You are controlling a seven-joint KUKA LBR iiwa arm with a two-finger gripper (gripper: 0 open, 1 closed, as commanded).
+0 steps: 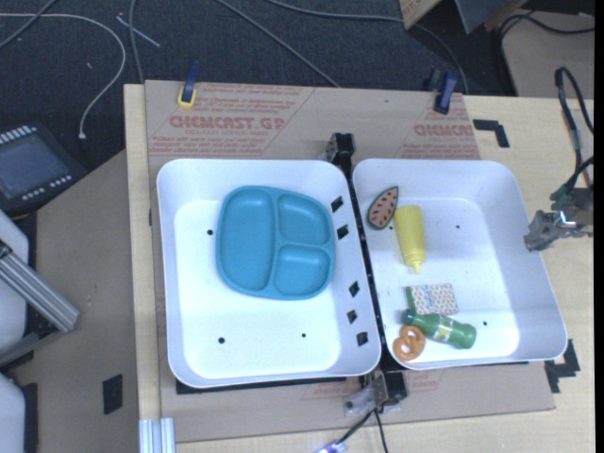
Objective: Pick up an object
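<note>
The right bin holds several small things. A watermelon-slice toy lies near its back left corner. Just right of it a yellow bottle lies pointing toward the front. Toward the front left are a small patterned square, a green bottle on its side, and an orange pretzel-like ring touching the bottle's left end. A blue divided plate lies flat in the left bin.
A black divider with clips runs between the two bins. A grey metal piece with cables sits just outside the right bin's right rim. Blue and yellow clamps hold the cardboard at the bench's back edge.
</note>
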